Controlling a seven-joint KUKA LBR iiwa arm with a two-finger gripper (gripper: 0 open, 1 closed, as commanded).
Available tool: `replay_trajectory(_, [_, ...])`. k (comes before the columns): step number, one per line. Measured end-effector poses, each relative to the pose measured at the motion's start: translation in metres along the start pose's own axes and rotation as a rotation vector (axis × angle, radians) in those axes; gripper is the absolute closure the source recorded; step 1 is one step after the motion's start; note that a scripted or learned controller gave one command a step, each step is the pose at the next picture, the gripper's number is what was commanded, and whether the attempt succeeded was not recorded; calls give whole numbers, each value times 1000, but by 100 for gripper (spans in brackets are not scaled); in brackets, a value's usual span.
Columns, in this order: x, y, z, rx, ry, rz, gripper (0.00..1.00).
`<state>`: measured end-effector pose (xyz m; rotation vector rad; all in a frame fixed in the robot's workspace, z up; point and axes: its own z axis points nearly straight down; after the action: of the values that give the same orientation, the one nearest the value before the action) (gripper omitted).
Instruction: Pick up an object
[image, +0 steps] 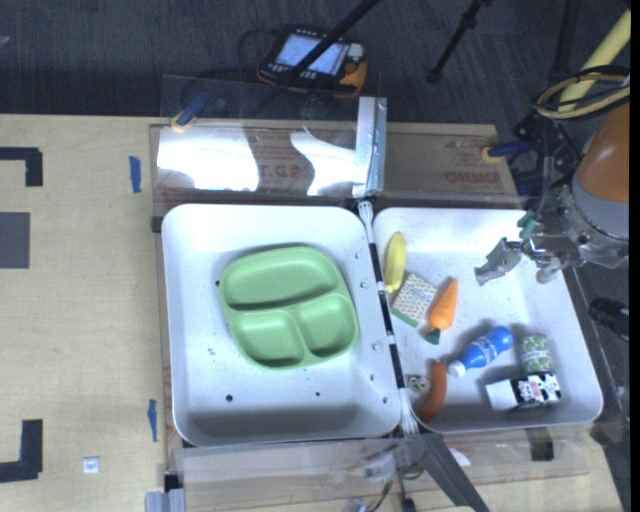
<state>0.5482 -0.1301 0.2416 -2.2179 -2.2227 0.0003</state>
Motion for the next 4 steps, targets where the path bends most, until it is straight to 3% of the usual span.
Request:
replay_trajectory(1, [14, 42, 141, -12, -2, -1, 0])
replay_trajectory(2, [14, 43, 130, -16, 1, 2, 100])
replay_trajectory(3, [-27, 62, 154, -7, -2, -49, 100])
replay_trajectory(4, [-27, 62, 156, -5, -2, -48, 0])
